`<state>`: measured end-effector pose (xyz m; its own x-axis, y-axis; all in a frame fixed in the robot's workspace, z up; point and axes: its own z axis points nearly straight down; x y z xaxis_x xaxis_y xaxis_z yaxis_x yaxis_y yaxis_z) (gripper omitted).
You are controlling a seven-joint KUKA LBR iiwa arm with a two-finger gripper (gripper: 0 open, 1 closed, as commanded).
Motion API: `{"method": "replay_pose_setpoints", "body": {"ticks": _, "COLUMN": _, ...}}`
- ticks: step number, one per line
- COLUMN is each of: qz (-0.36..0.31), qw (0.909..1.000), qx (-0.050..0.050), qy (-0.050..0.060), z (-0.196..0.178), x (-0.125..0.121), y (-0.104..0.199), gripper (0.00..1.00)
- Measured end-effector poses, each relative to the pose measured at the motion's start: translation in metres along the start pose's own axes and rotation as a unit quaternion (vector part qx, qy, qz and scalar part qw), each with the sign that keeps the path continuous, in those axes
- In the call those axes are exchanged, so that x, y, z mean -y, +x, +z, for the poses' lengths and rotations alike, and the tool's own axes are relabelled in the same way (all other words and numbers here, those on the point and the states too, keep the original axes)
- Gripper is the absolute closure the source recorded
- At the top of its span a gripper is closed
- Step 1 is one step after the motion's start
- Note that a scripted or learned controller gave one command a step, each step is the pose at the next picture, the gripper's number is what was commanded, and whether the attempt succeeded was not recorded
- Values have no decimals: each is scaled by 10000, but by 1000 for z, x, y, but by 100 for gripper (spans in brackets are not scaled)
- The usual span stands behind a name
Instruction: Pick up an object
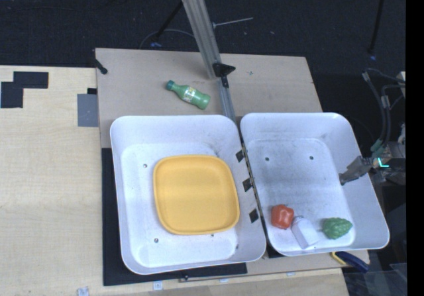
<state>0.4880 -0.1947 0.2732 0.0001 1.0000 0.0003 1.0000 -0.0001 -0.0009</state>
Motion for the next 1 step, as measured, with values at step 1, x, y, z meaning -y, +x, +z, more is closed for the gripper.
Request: {"method": "replay_pose_setpoints", "body": {"ticks": 1, "qz": 0, "qw": 10000, "qx": 0, "qy": 0, "z": 0, "x": 0, "y": 0, "gripper": 0}}
